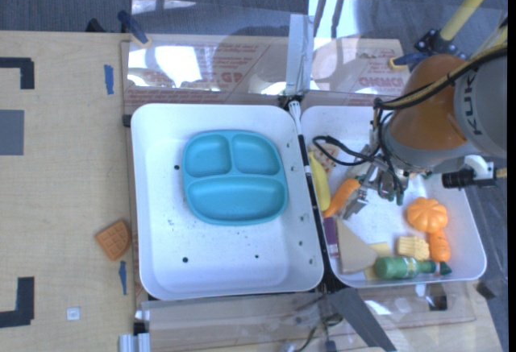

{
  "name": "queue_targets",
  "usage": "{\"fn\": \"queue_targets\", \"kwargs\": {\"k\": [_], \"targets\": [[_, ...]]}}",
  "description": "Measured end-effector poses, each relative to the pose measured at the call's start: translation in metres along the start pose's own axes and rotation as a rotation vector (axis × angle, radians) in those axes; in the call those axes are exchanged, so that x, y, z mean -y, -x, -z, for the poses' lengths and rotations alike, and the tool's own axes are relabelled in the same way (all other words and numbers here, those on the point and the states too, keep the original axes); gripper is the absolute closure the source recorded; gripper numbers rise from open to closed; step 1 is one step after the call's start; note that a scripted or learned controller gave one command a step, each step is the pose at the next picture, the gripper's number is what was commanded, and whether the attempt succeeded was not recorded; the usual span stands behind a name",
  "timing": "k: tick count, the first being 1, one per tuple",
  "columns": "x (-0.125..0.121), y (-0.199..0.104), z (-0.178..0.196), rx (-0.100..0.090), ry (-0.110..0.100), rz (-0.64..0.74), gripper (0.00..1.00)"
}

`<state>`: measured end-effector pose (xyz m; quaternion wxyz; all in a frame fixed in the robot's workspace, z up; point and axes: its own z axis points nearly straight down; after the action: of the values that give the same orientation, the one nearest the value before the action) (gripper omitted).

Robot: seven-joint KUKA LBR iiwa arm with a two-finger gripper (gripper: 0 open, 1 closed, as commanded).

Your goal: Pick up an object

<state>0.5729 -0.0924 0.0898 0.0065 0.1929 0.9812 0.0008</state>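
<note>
My gripper [376,193] is low in the right bin [472,266], near its left side, under the grey wrist with the orange band. It looks open, with nothing seen between its fingers. An orange carrot [342,194] lies just left of it, touching or almost touching the nearer finger [358,199]. A yellow banana-like piece [320,184] lies along the bin's left wall. Right of the gripper sits an orange pumpkin [426,214]. Nearer the front lie a yellow corn piece [413,246], a green bottle [401,267] and a beige wedge [355,250].
The left bin [153,262] holds a blue divided plate [235,176]. An orange waffle-like piece [114,239] lies on the bench left of the bins. Black cables [334,151] loop over the right bin's back left corner. A clear screen [266,60] stands behind both bins.
</note>
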Motion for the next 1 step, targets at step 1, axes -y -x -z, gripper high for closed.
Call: {"fn": "queue_targets", "kwargs": {"k": [1], "targets": [[0.0029, 0.0055, 0.0000, 0.002, -0.001, 0.131, 0.00]]}}
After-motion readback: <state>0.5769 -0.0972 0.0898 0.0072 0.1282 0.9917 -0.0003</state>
